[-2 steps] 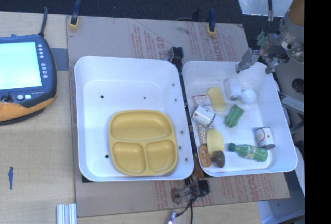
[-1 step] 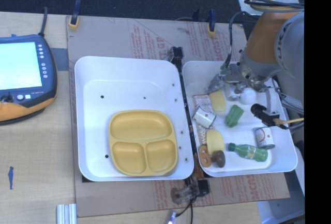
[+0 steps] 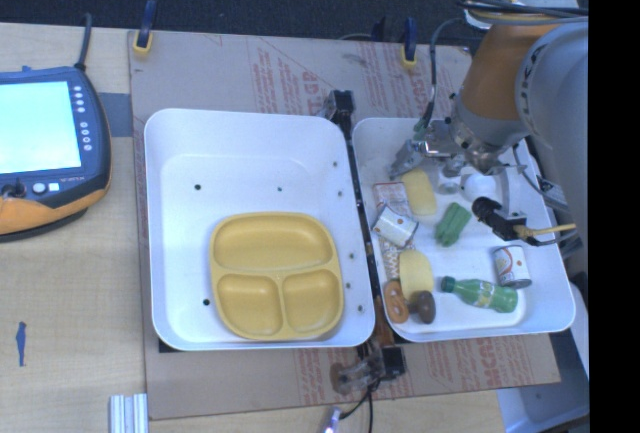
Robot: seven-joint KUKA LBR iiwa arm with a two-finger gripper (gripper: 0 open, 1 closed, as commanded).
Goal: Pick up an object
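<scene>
The pale yellow block (image 3: 420, 193) lies at the far end of the right bin (image 3: 560, 316), just below the gripper (image 3: 425, 146), whose finger state cannot be told. A descent might jostle the crowded green bottle (image 3: 480, 294) or can (image 3: 512, 267). Cardboard covers the bench (image 3: 250, 71); a teach pendant (image 3: 45, 146) rests at the left.

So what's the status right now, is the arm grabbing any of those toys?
Gripper low at the right bin's far end, nothing seen held. Nearest item: pale yellow block, just below it. Green bottle, small can lie farther off. Yellow tray sits in left bin.
</scene>
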